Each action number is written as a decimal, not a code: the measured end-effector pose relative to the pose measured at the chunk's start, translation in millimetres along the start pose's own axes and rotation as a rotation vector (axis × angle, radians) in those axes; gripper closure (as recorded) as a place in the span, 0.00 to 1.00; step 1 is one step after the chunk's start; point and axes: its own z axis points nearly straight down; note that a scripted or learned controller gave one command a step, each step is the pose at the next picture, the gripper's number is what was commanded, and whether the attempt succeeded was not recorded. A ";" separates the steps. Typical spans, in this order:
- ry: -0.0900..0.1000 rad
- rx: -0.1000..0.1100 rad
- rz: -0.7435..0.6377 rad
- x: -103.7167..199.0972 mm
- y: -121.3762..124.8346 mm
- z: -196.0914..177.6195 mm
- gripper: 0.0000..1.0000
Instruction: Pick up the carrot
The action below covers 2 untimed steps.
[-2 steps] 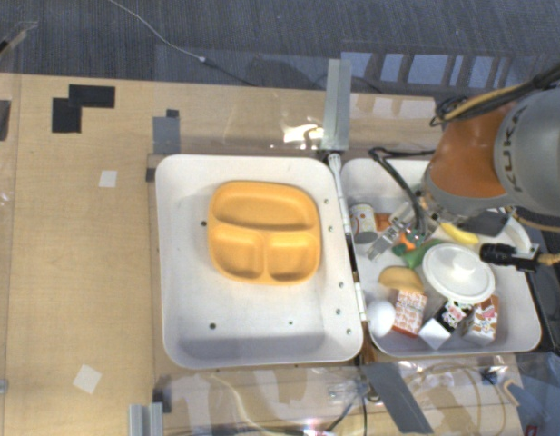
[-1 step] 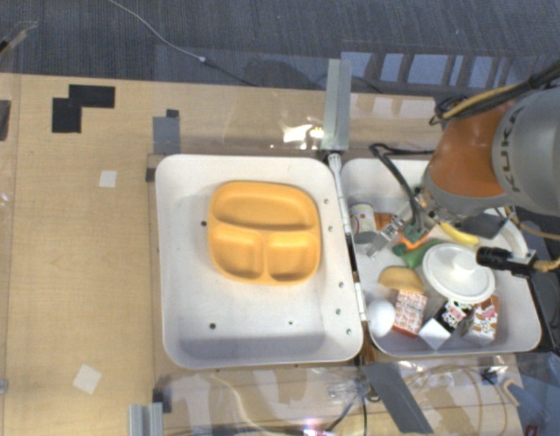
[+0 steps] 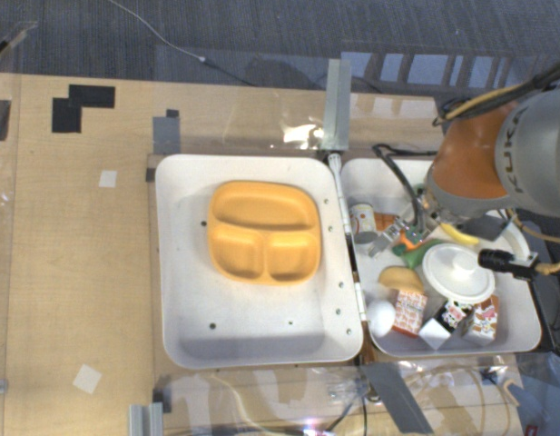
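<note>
Carrot [image 3: 412, 236] lies in the crowded right bin [image 3: 525, 334], orange end under the gripper [image 3: 408, 228], whose grasp I cannot tell, lowered there presumably to seize it beside the white lid [image 3: 456, 273].

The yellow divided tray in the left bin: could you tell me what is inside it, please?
The yellow tray in the left bin shows three compartments with nothing in them. Whatever lies beneath the tray is covered.

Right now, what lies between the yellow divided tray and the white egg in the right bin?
In the camera view, between the yellow tray and the egg lie bare left-bin floor and the two bins' adjoining rims.
</note>
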 end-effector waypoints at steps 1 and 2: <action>0.000 0.003 -0.071 -1.7 -2.2 -0.1 0.00; -0.005 0.003 -0.076 2.1 -2.9 0.1 0.00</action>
